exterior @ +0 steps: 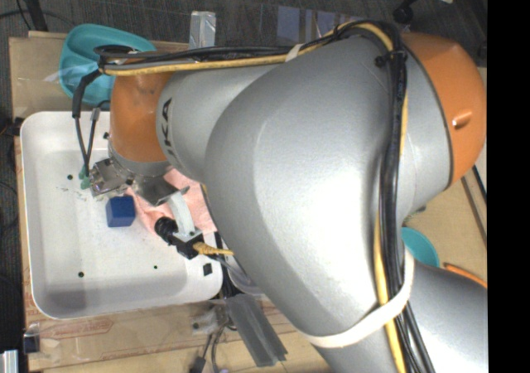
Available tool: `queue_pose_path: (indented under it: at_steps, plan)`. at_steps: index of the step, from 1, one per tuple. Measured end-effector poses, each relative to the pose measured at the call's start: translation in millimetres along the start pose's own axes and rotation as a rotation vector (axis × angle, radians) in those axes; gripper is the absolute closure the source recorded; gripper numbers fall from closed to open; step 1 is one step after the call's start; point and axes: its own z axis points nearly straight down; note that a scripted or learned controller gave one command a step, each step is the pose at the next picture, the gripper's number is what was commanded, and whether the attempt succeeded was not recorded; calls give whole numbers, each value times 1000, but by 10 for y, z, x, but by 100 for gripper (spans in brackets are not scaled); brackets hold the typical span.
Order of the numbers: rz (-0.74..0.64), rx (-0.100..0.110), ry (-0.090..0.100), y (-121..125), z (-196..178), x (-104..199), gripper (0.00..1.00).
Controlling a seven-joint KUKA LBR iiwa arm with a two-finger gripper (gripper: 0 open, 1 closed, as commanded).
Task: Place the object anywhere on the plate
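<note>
Gripper (112, 182), its grasp state impossible to tell, hangs just beside the small blue cube (121, 211) by the pink plate (157, 205); picking seems next.

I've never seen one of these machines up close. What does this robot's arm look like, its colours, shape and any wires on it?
The big rounded grey metal arm has smooth, bulging casings and bright orange bands at its joints. A bundle of black and yellow cables runs along its outside, held by a white strap. Black lettering marks the shell near the wrist. At the tip sits a small metal claw with thin black wires.
</note>
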Motion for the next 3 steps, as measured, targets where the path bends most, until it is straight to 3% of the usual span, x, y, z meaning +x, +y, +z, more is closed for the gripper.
queue_pose_path:
  at_steps: [1,2,3]
  plan:
    - [-159,20,-4,96,-497,-343,100]
    - [14,22,-4,-171,-212,-68,100]
    - [-53,19,-5,49,-351,-753,100]
